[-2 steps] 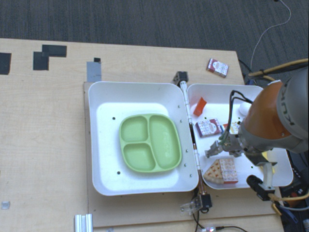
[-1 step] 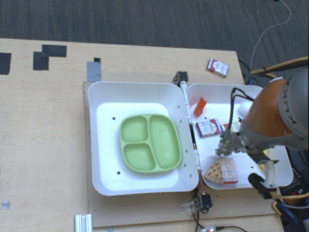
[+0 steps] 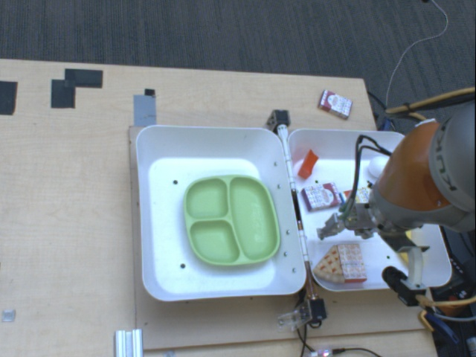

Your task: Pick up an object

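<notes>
Standing at the bench: two shallow white bins side by side, the left bin (image 3: 149,222) holding a pale green divided plate (image 3: 231,220) with three compartments, lying flat near its middle. The right bin (image 3: 335,136) carries the clutter: an orange block (image 3: 307,162) toward 11 o'clock, a small red-and-white carton (image 3: 321,196) just below it near the centre-left, and a toy pizza slice (image 3: 341,263) at about 7 o'clock, close to the bin's near rim. Another small red packet (image 3: 335,104) lies outside on the bench, at 12 o'clock from the right bin. The arm, orange band prominent, leans in from 3 o'clock; its gripper (image 3: 336,227) hangs low between the carton and the pizza slice, nothing visibly in it, and whether it is spread or closed I cannot tell from this angle. Nearest candidate by my reckoning is the pizza slice, just at 6 o'clock of the tool. It looks light, flat and probably rigid plastic, likely a bit slick; lying flush on the bin floor, it offers little height. Best hold would seem across its narrow width near the crust end, pinching the edges.
</notes>
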